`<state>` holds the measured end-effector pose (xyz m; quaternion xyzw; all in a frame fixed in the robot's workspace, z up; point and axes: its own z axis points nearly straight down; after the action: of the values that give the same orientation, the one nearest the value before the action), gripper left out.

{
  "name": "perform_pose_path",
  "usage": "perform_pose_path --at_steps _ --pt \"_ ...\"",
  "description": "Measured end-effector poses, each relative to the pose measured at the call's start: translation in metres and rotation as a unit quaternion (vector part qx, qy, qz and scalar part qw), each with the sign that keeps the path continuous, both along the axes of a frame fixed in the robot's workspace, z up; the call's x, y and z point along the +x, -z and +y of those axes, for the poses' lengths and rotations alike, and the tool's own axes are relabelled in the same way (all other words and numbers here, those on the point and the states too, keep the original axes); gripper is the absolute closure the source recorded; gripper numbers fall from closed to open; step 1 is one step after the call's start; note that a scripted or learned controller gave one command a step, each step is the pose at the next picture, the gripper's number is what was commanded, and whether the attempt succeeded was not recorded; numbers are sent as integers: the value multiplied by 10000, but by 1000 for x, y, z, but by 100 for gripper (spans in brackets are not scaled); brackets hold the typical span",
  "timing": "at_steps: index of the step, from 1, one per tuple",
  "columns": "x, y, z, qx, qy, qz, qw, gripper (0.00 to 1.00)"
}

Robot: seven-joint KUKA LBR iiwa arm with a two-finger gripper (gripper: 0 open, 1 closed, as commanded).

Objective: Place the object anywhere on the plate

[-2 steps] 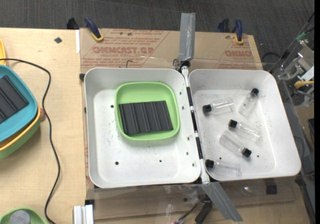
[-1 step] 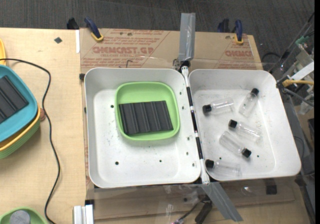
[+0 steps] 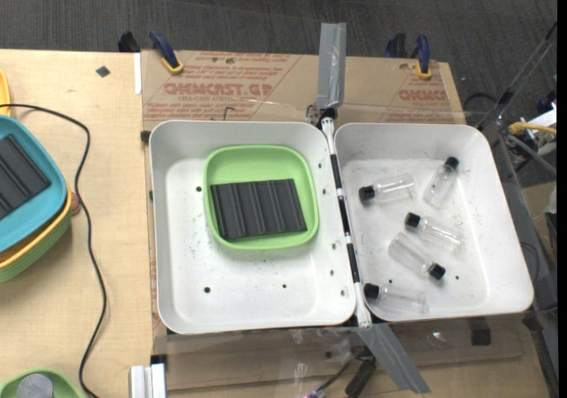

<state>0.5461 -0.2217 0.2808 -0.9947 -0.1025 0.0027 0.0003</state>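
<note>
Two shallow white bins side by side on brown cardboard point(image 3: 230, 81), touching along the middle edge.

In the left bin point(image 3: 239, 294): a green plate point(image 3: 261, 156) with rounded corners, set toward the back and middle. On the plate, a black ribbed slab point(image 3: 259, 208), lying flat and slightly askew.

In the right bin point(image 3: 496, 250): five clear tubes with black caps, all lying on their sides, well apart from the plate.
- One near the dividing edge point(image 3: 387, 189)
- One toward the back right point(image 3: 441, 179)
- One in the middle point(image 3: 431, 229)
- One just in front of the middle one point(image 3: 416, 258)
- One at the front left corner point(image 3: 395, 298)

Off to the left on the wooden bench point(image 3: 80, 113): a stack of teal and yellow trays point(image 3: 40, 210), and a black cable point(image 3: 92, 237) trailing forward.
</note>
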Motion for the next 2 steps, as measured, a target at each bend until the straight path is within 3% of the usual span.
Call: perform_pose_path --at_steps 1,2 --pt "-21 -2 9 2 2 4 10000 0" --pt "-34 6 -1 3 38 4 10000 0"
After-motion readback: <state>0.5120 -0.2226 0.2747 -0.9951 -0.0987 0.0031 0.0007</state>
